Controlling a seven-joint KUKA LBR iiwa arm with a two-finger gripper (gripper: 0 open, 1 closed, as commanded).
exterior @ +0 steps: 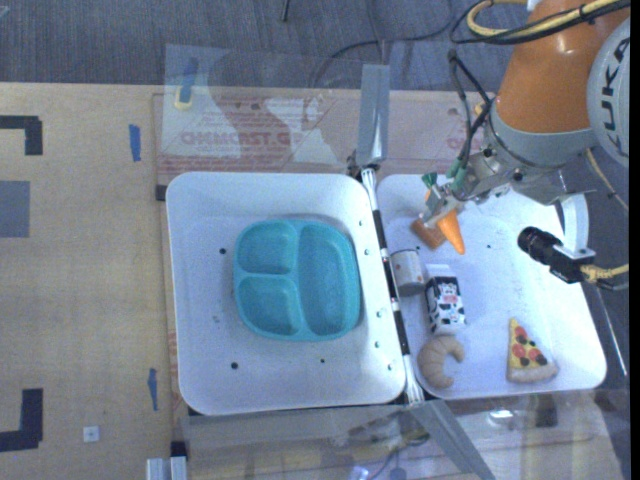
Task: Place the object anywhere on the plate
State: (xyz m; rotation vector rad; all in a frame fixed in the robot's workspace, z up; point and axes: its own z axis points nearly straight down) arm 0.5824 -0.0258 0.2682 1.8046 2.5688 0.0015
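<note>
The counter carried the two white bins side by side, and the arm hung over the right bin with its pincer low at that bin's far left corner. Well off to the pincer's left sat the left bin, and in its middle the teal plate, three compartments, nothing on it. Right at the pincer's tip lay the carrot, orange, its green top up among the fingers; it looked pinched there, but whether the pincer was closed on it or merely standing over it could not be told from this angle. My read: this was the grasp step, and doing it well meant a firm squeeze across the carrot's thick end, then a straight lift clear of the divider wall before any swing leftward to the plate. Below the pincer stood the small cow-print carton and a grey can, the croissant below those, and the pizza slice away to the lower right.
</note>
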